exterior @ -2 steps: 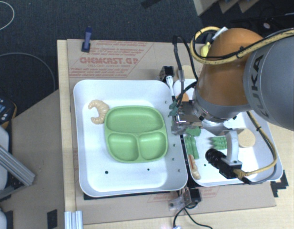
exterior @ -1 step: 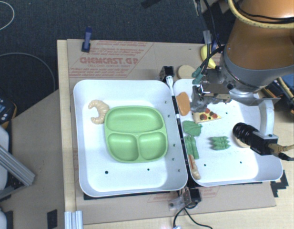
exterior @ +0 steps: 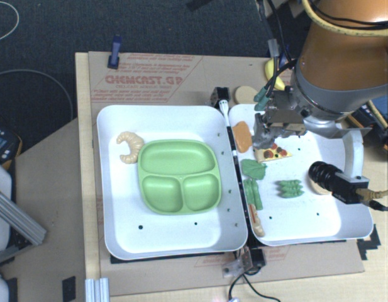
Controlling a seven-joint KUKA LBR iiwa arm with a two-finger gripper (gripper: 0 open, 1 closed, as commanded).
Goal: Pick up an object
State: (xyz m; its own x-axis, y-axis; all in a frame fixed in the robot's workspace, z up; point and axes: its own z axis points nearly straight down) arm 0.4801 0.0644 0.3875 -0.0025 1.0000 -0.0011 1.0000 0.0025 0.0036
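Camera view: the gripper (exterior: pixel 267 142) hangs just above a pizza slice toy (exterior: pixel 272 153) in the right bin (exterior: pixel 326 225). Left of the slice lies the green tray (exterior: pixel 178 175). Behind the tray, cardboard (exterior: pixel 143 74) reads "CHEMCAST GP".

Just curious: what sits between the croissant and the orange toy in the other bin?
In the camera view, the green divided tray lies between the croissant and the orange toy, along with the bins' adjoining rims.
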